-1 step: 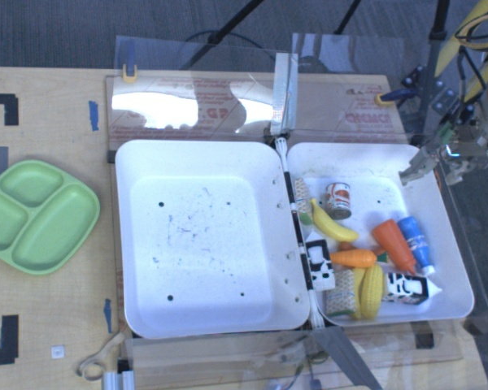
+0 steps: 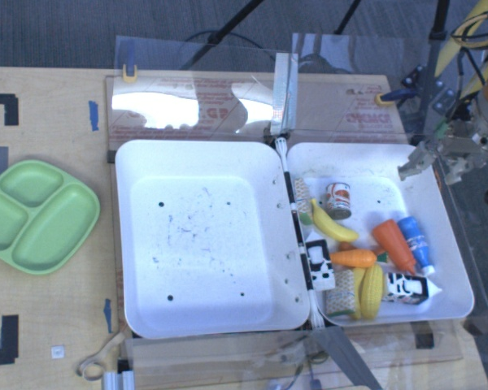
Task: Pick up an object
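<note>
The gripper point(image 2: 427, 159) hangs over the right bin's point(image 2: 459, 258) far right rim; whether its fingers are apart or together, I cannot tell. In that bin lie a yellow banana point(image 2: 333, 224), orange carrot point(image 2: 393, 245), blue bottle point(image 2: 416, 243), small can point(image 2: 337, 199) and corn cob point(image 2: 371, 291), clustered together.

a pale wooden bench point(image 2: 57, 96) is marked with black corner tape point(image 2: 4, 108) and bits of blue tape point(image 2: 93, 114). a green divided plate point(image 2: 37, 215) is set at its left. grey carpet point(image 2: 81, 10) is seen beyond, crossed by black tripod legs point(image 2: 244, 10). glare is caught on clear panels point(image 2: 195, 96).
</note>
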`<state>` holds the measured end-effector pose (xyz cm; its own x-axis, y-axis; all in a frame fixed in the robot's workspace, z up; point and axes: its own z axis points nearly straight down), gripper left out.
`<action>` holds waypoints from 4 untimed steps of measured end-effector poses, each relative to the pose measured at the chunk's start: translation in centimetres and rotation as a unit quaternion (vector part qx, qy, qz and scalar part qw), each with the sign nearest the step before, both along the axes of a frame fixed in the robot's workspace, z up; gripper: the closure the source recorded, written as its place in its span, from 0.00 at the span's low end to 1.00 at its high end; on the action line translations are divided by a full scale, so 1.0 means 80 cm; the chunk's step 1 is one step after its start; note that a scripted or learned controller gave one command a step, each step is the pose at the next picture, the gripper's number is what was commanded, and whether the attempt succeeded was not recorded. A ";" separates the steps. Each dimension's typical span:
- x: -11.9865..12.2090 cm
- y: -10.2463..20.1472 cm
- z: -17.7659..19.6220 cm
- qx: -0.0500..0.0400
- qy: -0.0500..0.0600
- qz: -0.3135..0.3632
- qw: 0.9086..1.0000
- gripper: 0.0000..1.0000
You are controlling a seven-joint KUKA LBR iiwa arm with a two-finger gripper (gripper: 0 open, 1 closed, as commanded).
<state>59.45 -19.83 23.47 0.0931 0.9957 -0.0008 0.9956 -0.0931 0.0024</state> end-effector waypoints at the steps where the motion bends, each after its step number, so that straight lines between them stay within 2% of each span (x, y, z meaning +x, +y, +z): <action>1: -0.013 0.069 -0.150 0.001 0.001 0.008 1.000 0.00; 2: -0.051 0.008 -0.149 0.003 -0.005 0.200 0.980 0.00; 3: -0.051 0.005 -0.137 0.000 -0.005 0.198 0.980 1.00; 4: 0.013 0.063 -0.054 0.000 0.000 0.163 0.987 1.00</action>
